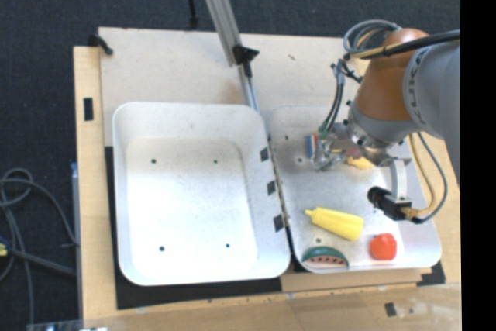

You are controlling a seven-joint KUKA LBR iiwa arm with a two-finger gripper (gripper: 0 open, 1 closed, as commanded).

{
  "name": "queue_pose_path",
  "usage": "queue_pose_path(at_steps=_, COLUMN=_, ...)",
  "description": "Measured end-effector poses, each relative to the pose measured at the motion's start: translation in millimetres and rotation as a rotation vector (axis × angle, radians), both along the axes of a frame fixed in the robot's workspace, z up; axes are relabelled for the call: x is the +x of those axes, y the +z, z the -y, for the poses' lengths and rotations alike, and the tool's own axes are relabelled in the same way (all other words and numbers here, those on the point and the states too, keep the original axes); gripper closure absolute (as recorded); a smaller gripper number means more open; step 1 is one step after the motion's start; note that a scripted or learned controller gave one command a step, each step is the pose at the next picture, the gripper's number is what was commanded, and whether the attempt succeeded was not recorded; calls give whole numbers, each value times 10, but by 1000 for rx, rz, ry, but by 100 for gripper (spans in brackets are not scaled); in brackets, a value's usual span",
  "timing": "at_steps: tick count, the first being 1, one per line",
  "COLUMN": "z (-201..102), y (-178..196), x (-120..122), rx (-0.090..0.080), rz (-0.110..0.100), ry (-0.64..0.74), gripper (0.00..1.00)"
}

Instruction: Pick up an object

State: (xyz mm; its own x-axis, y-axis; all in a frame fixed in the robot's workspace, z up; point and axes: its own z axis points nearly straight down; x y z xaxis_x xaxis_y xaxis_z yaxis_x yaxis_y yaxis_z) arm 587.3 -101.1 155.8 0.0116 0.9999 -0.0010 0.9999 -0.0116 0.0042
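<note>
The right bin [298, 132] holds a yellow corn-shaped toy [336, 222] near its middle front. A small red-orange round toy [383, 246] lies at the front right. A watermelon-slice toy [325, 257] rests against the front rim. My gripper [324, 153] hangs low over the back half of this bin, above and behind the corn. A small yellow piece [359, 162] shows just right of the gripper, partly hidden by the wrist; a bit of blue and red [311, 143] shows at its left.
The left bin [190, 190] sits beside the right one, a shared rim between them. A slanted metal pole [221, 8] rises from the bench behind the bins. Cables loop around the arm's wrist [384, 93] and trail over the right bin's right side.
</note>
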Motion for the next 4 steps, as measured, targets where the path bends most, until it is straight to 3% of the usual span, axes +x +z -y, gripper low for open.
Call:
queue_pose_path(at_steps=1, z=12, y=596, x=-71, rx=0, rz=3, ry=2, gripper=100)
queue_pose_path(at_steps=2, z=27, y=784, x=-60, rx=0, rz=0, ry=6, gripper=100)
queue_pose_path(at_steps=4, z=-979, y=888, x=123, rx=2, rz=-2, ry=18, gripper=100)
